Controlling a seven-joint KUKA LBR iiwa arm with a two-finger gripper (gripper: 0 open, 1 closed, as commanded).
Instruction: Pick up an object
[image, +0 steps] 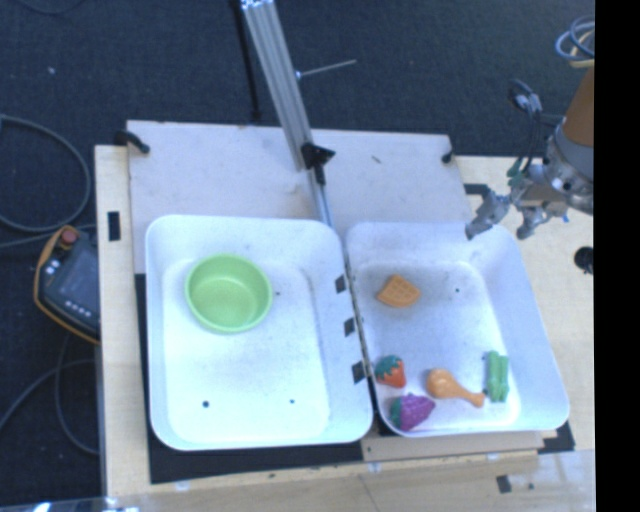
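The right white bin (520, 300) holds several small toys: an orange wedge (398, 292) toward the back, a red strawberry (390, 371), a purple grape bunch (411, 409), an orange drumstick (454, 386) and a green piece (496, 376) along the front. My gripper (506, 219) hangs above the bin's far right corner, fingers spread open and nothing between them. It is well apart from all the toys.
The left white bin (170, 400) holds a green bowl (229, 292). A slanted metal post (283, 85) rises behind the bins. A pendant (68, 280) and cables lie left of the bench.
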